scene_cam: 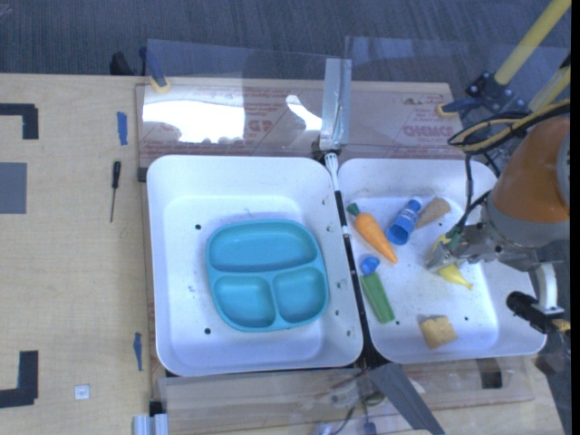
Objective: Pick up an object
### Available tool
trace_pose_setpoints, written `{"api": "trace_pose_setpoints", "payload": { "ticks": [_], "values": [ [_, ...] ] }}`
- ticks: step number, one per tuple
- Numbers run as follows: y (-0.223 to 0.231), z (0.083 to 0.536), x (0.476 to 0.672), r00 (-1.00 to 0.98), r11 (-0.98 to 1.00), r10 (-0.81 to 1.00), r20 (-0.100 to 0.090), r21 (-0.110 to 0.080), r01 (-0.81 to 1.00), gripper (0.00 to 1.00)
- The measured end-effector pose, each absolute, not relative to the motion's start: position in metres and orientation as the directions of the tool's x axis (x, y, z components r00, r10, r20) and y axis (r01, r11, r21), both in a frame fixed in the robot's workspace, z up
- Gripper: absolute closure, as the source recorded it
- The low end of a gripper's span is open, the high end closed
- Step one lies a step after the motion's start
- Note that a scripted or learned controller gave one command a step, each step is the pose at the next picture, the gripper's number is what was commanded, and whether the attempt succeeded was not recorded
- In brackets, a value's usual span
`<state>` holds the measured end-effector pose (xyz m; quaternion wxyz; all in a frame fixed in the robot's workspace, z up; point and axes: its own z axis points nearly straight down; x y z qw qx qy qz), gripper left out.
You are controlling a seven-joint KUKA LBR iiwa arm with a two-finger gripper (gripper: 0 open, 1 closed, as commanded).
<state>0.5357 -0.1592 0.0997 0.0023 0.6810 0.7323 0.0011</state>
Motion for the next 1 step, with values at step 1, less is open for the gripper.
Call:
{"api": "trace_pose_setpoints", "payload": {
  "ticks": [1],
  "values": [
    [-0.1051,0.2178,0.5403,-0.090,0.090,0.996,-0.001,0.013,0.996,1.00]
  ]
}}
